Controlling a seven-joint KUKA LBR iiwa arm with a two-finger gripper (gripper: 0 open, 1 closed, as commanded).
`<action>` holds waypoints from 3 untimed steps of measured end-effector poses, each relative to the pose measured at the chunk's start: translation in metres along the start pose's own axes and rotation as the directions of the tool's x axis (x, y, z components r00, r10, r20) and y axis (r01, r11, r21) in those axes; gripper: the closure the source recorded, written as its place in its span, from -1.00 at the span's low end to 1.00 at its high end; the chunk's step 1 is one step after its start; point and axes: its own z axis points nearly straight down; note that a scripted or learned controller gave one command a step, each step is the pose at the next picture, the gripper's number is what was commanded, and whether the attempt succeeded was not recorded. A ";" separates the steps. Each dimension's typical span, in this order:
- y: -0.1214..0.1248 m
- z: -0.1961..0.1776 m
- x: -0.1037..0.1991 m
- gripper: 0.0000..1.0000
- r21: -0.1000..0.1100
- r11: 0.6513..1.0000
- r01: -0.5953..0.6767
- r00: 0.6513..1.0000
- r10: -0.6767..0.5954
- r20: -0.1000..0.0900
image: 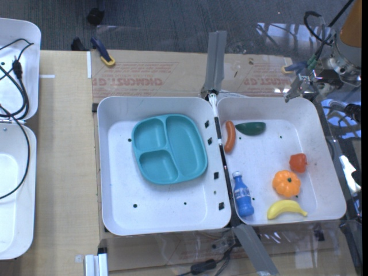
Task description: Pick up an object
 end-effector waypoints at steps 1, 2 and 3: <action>-0.112 0.082 -0.031 -1.00 0.001 1.000 -0.002 1.000 0.002 -0.001; -0.109 0.159 -0.031 -1.00 0.000 1.000 0.010 1.000 -0.010 -0.014; -0.111 0.149 -0.037 1.00 0.000 1.000 0.002 1.000 -0.002 -0.006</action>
